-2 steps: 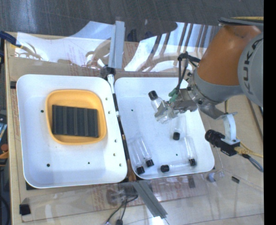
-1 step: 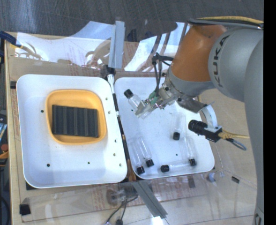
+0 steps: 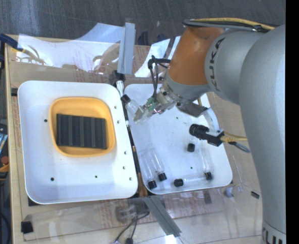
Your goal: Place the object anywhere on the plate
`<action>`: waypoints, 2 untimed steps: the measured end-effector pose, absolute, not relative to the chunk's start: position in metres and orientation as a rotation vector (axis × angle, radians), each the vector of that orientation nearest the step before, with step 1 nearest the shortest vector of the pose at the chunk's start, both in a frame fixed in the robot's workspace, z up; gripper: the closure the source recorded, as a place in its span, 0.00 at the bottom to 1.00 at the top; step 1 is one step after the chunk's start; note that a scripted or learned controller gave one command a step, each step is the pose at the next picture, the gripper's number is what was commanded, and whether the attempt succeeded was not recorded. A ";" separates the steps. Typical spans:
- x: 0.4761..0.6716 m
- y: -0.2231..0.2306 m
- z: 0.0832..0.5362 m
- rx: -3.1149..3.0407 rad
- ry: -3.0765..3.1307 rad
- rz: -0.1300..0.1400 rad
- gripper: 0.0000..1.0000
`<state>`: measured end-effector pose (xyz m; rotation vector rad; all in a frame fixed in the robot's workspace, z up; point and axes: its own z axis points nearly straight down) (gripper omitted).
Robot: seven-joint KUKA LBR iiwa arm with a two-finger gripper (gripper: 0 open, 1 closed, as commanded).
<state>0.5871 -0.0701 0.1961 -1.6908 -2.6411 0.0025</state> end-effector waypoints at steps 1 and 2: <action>0.587 -0.070 0.196 -1.691 -2.642 0.002 0.00; 0.607 0.012 0.209 -1.796 -2.576 0.001 0.00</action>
